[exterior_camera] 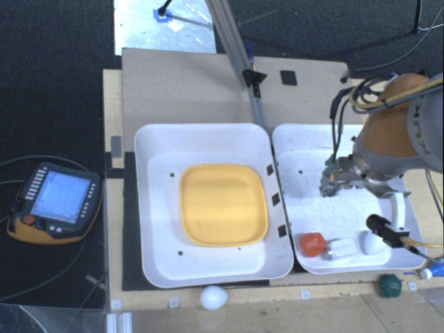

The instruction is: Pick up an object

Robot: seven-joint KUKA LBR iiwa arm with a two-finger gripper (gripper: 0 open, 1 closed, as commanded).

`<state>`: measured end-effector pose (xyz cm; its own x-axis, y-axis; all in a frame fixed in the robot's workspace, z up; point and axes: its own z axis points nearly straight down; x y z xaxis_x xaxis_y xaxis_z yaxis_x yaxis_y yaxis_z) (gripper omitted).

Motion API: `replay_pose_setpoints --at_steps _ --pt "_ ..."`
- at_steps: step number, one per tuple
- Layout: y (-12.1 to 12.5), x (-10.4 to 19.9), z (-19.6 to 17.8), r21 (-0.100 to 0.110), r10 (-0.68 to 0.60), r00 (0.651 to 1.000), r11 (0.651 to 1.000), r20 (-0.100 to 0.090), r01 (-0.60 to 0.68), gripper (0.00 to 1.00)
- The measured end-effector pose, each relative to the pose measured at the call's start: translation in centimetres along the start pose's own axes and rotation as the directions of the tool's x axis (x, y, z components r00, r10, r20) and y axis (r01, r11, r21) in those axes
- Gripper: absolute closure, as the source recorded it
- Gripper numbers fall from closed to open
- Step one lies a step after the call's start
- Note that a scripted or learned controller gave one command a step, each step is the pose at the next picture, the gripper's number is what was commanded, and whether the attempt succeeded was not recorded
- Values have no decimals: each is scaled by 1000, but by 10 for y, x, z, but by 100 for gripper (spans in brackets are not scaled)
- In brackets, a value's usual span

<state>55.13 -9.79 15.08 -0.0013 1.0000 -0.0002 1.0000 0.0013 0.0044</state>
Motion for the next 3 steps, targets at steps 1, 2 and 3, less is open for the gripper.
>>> replay_pose_setpoints --at_steps 1,2,3 --pt "-6 5 -57 0 0 1000 1000 0 0 100" --pt "-7 9 -119 -1 0 1000 1000 0 0 100" --pt "8 69 -109 4 -3 1000 1000 -1 3 100"
